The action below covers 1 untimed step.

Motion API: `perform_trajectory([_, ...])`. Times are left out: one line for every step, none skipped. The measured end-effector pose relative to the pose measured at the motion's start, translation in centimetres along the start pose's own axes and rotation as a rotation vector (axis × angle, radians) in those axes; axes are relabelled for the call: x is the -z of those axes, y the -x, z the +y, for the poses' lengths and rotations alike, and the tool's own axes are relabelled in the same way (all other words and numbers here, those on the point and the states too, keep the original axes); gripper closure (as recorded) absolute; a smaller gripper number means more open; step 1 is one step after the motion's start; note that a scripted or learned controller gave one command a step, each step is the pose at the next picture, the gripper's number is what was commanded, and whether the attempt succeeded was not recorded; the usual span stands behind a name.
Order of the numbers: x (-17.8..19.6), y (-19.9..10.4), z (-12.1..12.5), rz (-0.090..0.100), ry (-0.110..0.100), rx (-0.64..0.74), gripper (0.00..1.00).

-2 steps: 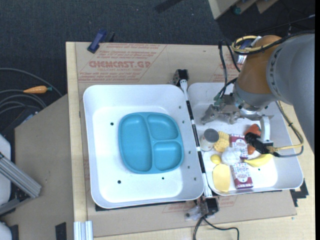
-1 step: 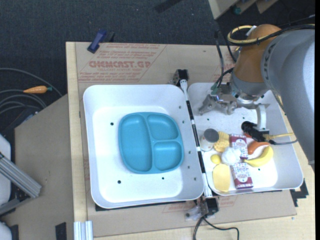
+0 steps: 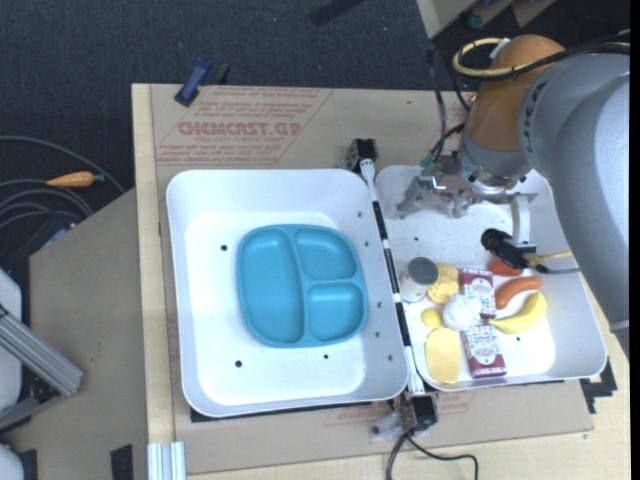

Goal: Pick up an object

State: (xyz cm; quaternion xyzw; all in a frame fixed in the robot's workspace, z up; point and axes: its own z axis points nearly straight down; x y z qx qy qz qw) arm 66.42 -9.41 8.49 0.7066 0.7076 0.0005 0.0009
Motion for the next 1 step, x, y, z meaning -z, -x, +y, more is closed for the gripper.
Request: perform_trajectory([0.01, -0.05, -0.96, 0.001, -0.004, -0.002, 0.00])
